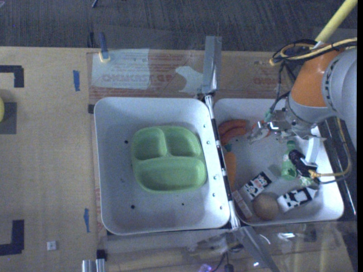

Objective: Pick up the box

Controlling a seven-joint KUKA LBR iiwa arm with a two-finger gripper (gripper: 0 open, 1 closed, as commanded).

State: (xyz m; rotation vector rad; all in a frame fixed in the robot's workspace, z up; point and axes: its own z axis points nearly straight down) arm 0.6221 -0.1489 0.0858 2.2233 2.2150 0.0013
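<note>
Your box [258, 183], a small black-and-white carton lying near the front of the right bin [334, 205], looks light, stiff and crushable, so grip across its narrow sides; whether the hand [271, 128] is released or clenched cannot be told.

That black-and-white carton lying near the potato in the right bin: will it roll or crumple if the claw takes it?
The black-and-white patterned carton has flat faces and lies on its side, so it probably won't roll. It looks like thin card, so a hard squeeze may dent it. The brown potato beside it may get nudged.
</note>
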